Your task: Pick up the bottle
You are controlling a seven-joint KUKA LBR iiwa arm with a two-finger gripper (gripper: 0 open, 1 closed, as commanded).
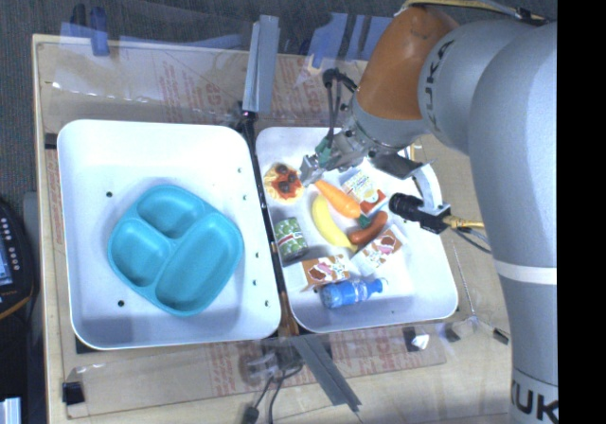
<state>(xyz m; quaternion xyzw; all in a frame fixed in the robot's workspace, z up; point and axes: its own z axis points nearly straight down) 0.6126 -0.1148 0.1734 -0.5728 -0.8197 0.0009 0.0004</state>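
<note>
The bottle (pixel 351 293) lay on its side near the front edge of the right bin (pixel 431 294), just beside a carton (pixel 327 270). The gripper (pixel 320 163) hovered well behind it, whether open or closed impossible to tell.

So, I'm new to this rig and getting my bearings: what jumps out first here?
The big grey arm with its orange band, reaching in over the right bin. Next, the blue divided plate alone in the left bin. Then the toy-food clutter in the right bin, with the blue bottle lying at its near edge.
</note>
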